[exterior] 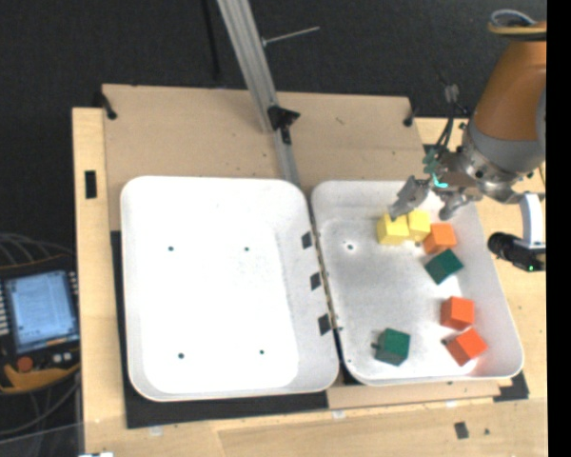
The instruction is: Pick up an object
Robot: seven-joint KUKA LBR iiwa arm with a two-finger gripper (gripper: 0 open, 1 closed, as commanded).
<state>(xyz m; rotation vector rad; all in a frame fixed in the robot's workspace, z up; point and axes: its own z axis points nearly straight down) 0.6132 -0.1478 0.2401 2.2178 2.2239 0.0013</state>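
My gripper (428,198) hangs over the back of the right bin (362,284), its two fingers spread apart with nothing between them. Just below its fingertips lie two yellow blocks (403,226) pressed together. An orange block (442,235) touches them on the right, and a dark green block (443,267) sits just in front of that. Nearer the front right corner are two more orange blocks (458,310) (467,345). Another green block (392,345) rests near the front middle of the bin.
The left bin (219,284) stands beside the right one, their rims joined by small clips. A slanted metal rail (252,60) rises behind the bins. A pendant with a screen (33,312) lies off the bench at the left.
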